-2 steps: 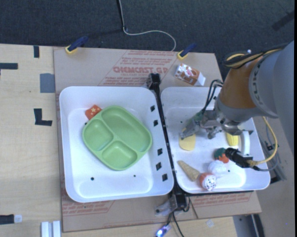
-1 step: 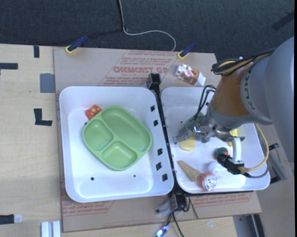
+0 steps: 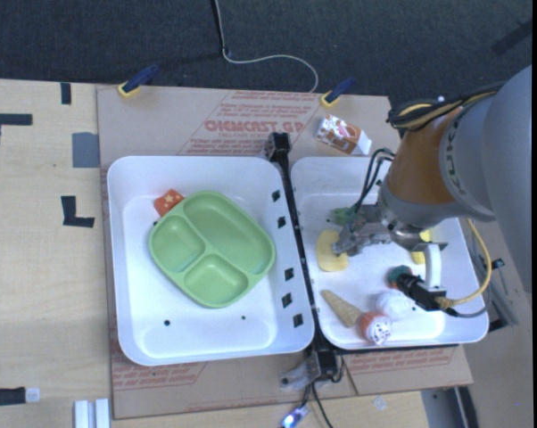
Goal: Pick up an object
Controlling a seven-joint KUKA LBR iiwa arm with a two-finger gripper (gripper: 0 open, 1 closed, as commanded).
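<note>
Right bin (image 3: 447,333) under me: my gripper (image 3: 347,239) sits at yellow piece (image 3: 329,255), approx 9 o'clock of bin, lining up grab; jaws' state — can't tell.

Yellow piece (image 3: 332,251), perhaps cheese, in right bin (image 3: 340,178).

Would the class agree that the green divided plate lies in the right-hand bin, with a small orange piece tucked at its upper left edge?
Not quite. The camera view shows the green divided plate lying in the left-hand bin, not the right-hand one. The rest stands: a small orange piece is tucked at its upper left edge.
</note>
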